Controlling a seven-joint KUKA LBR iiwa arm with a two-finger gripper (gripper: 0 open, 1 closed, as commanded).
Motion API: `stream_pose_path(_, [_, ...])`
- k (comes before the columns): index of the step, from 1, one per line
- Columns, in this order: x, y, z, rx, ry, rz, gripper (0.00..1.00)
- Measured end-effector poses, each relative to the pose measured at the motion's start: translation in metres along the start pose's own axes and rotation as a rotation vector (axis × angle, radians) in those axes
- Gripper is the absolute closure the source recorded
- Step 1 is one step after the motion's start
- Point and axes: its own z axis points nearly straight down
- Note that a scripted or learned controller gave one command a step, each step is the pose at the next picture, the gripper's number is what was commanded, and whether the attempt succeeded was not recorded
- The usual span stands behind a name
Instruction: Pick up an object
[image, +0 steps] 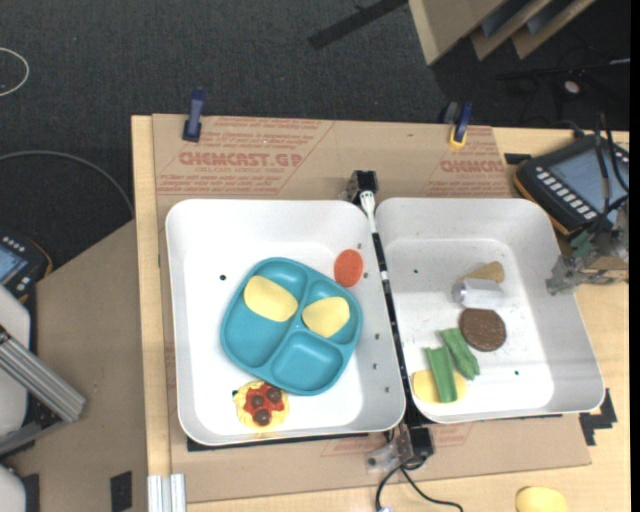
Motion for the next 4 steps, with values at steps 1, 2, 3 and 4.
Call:
stream_pose_path(1, [0.000, 0.001, -0.010, -0.003, -0.002, 0.000, 1.00])
stream_pose_path(2, [-0.001, 0.002, -0.020, -0.006, -0.004, -0.001, 1.00])
stream_pose_path(3, [-0.001, 0.002, -0.031, -0.009, -0.007, -0.002, 1.00])
stream_pose_path(4, [-0.001, 0.003, -0.041, -0.012, -0.009, -0.003, 1.00])
